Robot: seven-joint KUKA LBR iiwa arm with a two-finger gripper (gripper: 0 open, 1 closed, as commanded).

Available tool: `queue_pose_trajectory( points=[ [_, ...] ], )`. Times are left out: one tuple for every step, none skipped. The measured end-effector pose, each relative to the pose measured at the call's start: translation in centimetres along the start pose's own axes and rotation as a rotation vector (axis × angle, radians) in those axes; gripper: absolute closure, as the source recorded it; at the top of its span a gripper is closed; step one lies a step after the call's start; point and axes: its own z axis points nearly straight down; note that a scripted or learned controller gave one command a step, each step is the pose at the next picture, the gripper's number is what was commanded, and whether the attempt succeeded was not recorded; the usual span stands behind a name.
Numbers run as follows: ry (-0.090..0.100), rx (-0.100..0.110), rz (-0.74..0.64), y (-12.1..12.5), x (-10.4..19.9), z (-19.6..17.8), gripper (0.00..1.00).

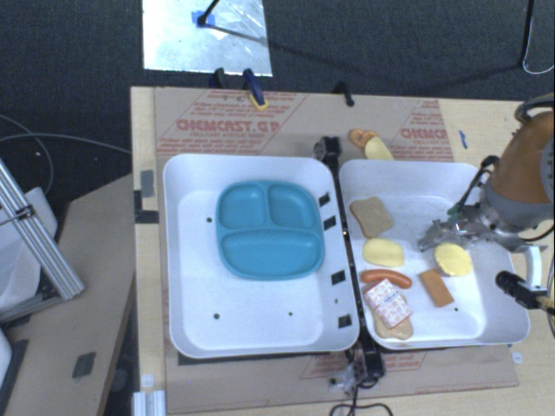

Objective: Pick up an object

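White plastic bins, two of them side by side on my bench, with cardboard underneath. On my feed the left bin [186, 319] had a blue divided plate [269, 230] sitting roughly in its middle. All the play food was over in the right bin [494, 323]: a brown bread slice [372, 216] near the upper left, a pale yellow lump [383, 252] just below it, then a red sausage [386, 277], and a red-and-white patterned packet [388, 302] lying on a tan slice at the front left corner. An orange-brown block [436, 287] sat a bit to the right of the sausage.

The arm [525, 176] came in from the right and the gripper [439, 233] was down low inside the right bin, pointing left. Right beside its tip, on the lower side, was a round yellow piece [453, 260]; looked touching or nearly so, but I saw nothing pinched between the fingers. Honestly couldn't tell from that angle whether the claw was spread or closed, too small and cluttered.

Also a yellow and orange piece [373, 144] lay outside the bins on the cardboard, just behind the right one.
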Motion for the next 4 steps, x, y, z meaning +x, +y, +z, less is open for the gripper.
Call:
queue_pose_trajectory(
  points=[
    [-0.002,-0.010,-0.005,0.5,0.2,-1.6,1.00],
    [0.001,-0.002,-0.001,-6.2,0.1,-0.1,1.00],
    [-0.002,-0.014,-0.011,0.8,0.5,-0.4,1.00],
    [-0.002,-0.013,-0.008,0.6,0.4,-1.5,1.00]
  ],
)
